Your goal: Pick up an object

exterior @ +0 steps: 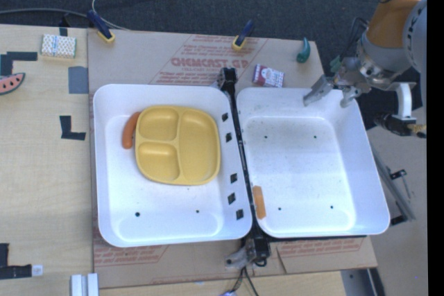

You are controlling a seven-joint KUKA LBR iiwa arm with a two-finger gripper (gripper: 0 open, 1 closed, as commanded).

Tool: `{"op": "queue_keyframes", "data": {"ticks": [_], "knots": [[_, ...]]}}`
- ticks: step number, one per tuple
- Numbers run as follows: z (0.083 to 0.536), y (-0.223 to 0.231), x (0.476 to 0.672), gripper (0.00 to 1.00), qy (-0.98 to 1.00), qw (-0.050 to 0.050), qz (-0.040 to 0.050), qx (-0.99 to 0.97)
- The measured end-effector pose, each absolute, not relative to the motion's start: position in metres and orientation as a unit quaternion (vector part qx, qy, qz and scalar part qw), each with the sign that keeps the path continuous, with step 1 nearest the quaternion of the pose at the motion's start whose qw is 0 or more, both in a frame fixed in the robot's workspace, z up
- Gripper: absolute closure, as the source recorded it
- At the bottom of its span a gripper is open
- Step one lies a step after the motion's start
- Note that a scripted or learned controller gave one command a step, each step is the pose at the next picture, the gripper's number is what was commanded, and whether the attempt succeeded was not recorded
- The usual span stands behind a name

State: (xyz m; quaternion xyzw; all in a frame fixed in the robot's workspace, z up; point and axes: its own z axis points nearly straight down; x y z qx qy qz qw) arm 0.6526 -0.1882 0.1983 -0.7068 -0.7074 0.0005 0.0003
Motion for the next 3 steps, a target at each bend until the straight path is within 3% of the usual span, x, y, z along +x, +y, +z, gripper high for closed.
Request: {"op": "queue_keyframes", "data": {"ticks": [1, 2, 3], "knots": [[0.165, -0.146, 0.668, 0.0, -0.708, 0.001, 0.0007, -0.706], [0.132, -0.102, 0.668, 0.0, -0.708, 0.001, 0.0005, -0.706], [0.185, -0.039, 0.669, 0.0, -0.708, 0.0, -0.0005, -0.706]]}}
